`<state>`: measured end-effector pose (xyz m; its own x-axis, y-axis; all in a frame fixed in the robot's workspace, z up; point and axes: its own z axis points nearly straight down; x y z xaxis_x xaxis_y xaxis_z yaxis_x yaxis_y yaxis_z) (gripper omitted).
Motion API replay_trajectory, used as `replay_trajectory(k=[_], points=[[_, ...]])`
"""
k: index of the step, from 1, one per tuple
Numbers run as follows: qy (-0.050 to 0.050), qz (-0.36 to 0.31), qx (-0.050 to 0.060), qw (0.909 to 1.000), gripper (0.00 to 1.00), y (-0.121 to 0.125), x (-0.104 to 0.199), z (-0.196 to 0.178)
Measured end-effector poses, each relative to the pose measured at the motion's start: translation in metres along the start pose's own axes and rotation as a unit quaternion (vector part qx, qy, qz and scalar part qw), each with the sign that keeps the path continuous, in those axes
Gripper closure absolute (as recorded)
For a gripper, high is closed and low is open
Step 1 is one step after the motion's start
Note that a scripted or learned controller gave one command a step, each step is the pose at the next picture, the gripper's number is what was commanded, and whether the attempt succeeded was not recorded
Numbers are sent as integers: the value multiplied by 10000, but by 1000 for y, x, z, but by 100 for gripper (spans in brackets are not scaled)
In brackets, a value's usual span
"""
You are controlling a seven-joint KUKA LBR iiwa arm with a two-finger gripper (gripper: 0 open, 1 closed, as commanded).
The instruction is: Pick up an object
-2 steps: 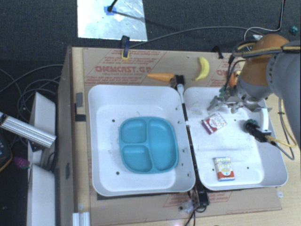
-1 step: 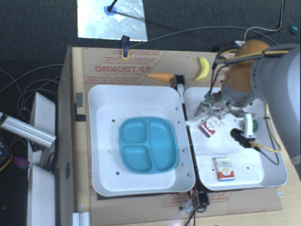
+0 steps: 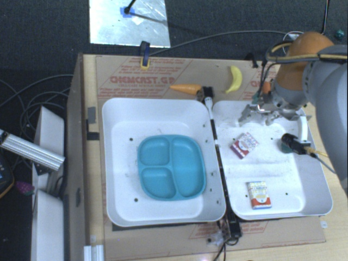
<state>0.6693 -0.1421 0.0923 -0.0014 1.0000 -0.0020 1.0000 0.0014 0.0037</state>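
2 white bins sit side by side. In the right bin, nearest, lies a small box; beyond it a red-and-white packet, long axis slanted. The gripper hovers just past the packet, up and right, fingers spread, nothing between them. A banana lies farther back.

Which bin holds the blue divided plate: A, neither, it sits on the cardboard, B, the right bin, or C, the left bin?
C: the blue divided plate lies flat inside the left bin, apart from the small boxes in the right bin.
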Motion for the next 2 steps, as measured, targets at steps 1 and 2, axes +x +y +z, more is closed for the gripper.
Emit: replay_trajectory(k=[1, 2], points=[[13, -17, 4, 10000, 0, 0, 40, 7], [11, -1, 17, 10000, 0, -54, 55, 8]])
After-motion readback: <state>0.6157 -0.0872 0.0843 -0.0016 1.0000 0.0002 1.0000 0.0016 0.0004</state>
